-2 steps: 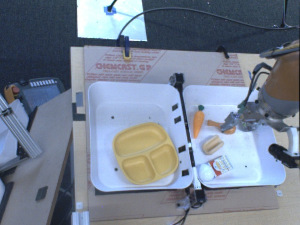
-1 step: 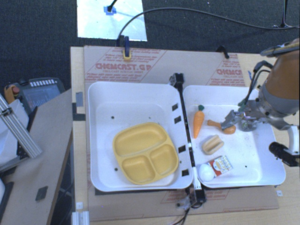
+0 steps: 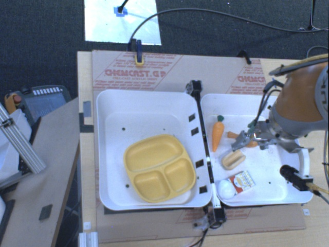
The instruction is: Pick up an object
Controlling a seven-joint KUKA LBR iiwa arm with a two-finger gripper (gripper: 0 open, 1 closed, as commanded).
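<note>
The grey arm with its orange band reaches in from the right over the right white bin (image 3: 288, 189). Its two-finger gripper (image 3: 240, 141) hangs low, just above a tan hot-dog-shaped toy (image 3: 233, 160); whether the fingers are apart or together cannot be told. An orange toy carrot (image 3: 218, 132) lies just beside it. A yellow three-compartment plastic tray (image 3: 158, 166) sits in the left white bin (image 3: 118, 117).

Probably a robotics lab: bench (image 3: 87, 138), teach pendant (image 3: 43, 103), loose cables (image 3: 216, 15).
</note>
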